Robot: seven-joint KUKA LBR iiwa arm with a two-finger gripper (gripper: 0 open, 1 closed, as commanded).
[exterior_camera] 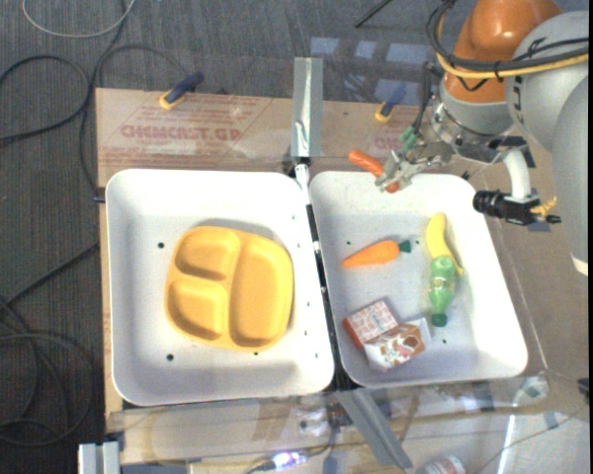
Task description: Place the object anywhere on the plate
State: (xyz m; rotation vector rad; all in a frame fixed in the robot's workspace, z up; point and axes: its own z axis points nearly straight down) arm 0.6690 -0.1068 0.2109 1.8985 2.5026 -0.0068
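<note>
You have 2 shallow white bins: the left bin bears the yellow 3-compartment plastic plate, and the right bin holds the orange toy carrot, yellow banana, green bottle and red-and-white carton. The gripper hangs over the right bin's far rim; whether it grasps anything, I cannot tell. The plate's compartments look unobstructed.
</note>
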